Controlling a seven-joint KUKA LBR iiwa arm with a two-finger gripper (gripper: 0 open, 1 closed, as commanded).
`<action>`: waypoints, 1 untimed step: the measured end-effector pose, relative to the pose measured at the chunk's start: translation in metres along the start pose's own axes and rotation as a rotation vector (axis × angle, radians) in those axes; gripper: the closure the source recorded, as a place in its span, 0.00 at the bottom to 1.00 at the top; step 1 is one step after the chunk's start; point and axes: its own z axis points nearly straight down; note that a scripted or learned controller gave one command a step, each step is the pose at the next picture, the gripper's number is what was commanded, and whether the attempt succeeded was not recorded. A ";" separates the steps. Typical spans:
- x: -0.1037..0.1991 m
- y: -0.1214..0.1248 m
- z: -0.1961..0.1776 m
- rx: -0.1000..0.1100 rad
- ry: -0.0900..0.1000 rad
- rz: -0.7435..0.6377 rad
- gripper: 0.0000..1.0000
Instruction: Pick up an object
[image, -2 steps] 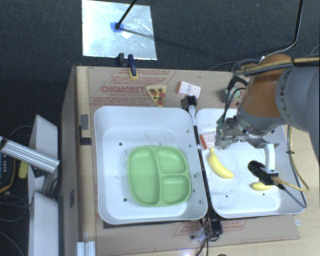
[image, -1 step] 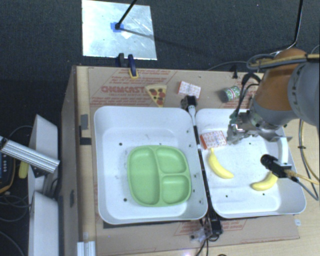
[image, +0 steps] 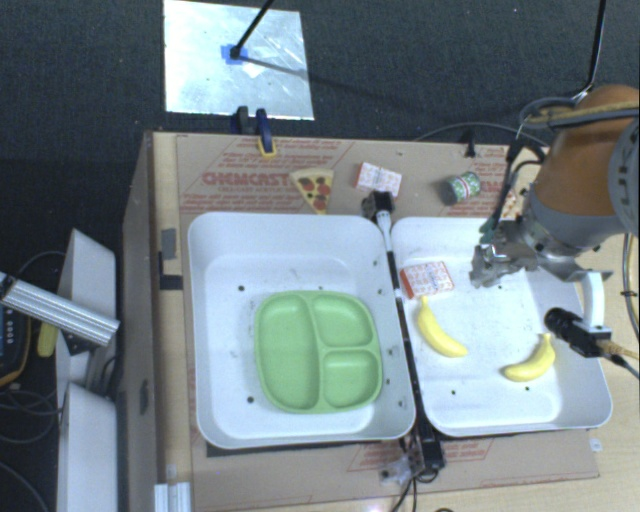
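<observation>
The right bin (image: 575, 405) holds two yellow bananas and a small red-and-white printed box. One banana (image: 438, 332) lies near the bin's left wall and the other banana (image: 532, 362) lies toward the right. The box (image: 426, 278) sits just above the first banana, near the divider. My gripper (image: 488, 268) hangs over the upper middle of the right bin, to the right of the box and above both bananas. I see nothing between its fingertips.
A green divided plate (image: 318, 350) lies in the left bin (image: 215, 300). On the cardboard behind the bins are a toy pizza slice (image: 313, 188), a small printed card (image: 379, 178) and a green can (image: 462, 186). A blue-and-yellow clamp (image: 262, 127) grips the board's back edge.
</observation>
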 end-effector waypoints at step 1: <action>0.000 0.000 0.001 0.001 0.000 0.000 0.00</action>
